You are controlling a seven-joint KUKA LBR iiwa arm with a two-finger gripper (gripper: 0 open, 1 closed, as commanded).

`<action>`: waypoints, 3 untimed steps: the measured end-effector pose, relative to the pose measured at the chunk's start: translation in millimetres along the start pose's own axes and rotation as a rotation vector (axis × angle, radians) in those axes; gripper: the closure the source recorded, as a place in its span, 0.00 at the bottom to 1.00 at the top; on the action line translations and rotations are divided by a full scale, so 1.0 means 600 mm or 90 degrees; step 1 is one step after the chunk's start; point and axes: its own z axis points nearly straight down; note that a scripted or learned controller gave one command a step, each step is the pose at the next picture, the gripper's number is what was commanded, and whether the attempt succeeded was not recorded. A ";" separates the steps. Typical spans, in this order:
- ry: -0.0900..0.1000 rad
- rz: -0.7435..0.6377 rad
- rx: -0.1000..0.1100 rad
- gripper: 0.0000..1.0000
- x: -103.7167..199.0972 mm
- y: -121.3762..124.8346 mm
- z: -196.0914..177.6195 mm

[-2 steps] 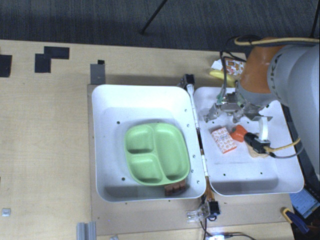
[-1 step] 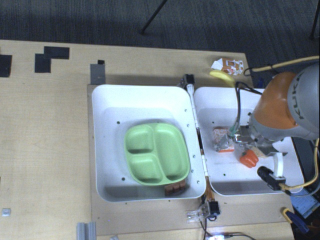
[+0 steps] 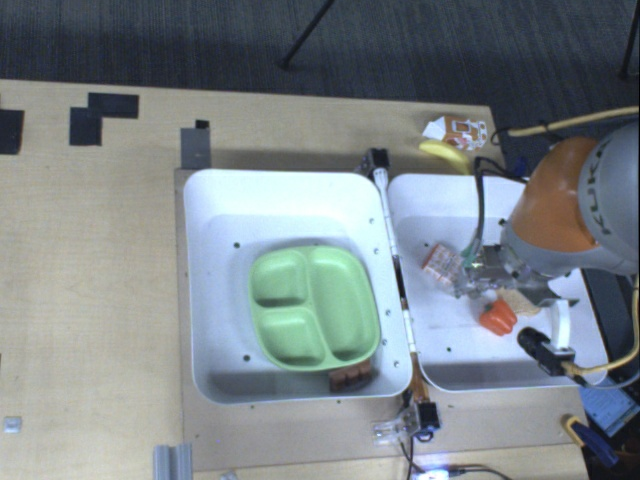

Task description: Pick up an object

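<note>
My gripper [image 3: 472, 280] reaches down into the right bin [image 3: 440, 363], with the grey and orange arm above it. A clear packet with red print [image 3: 438, 262] lies just left of the gripper, touching or nearly touching it. An orange object [image 3: 497, 318] sits just to the gripper's lower right, beside a tan piece [image 3: 523, 299] partly hidden by the wrist. Nothing is visibly held.
The left bin [image 3: 215, 268] holds a green divided plate [image 3: 313, 306] with a brown object [image 3: 351, 376] poking out under its near edge. A yellow item [image 3: 443, 151] and a small printed packet [image 3: 457, 130] lie on the bench behind the right bin.
</note>
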 end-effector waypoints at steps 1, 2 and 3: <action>0.000 0.000 0.000 0.00 0.000 0.000 0.000; 0.000 -0.001 -0.002 1.00 0.001 0.002 -0.018; 0.000 -0.001 -0.001 0.00 0.001 0.002 -0.017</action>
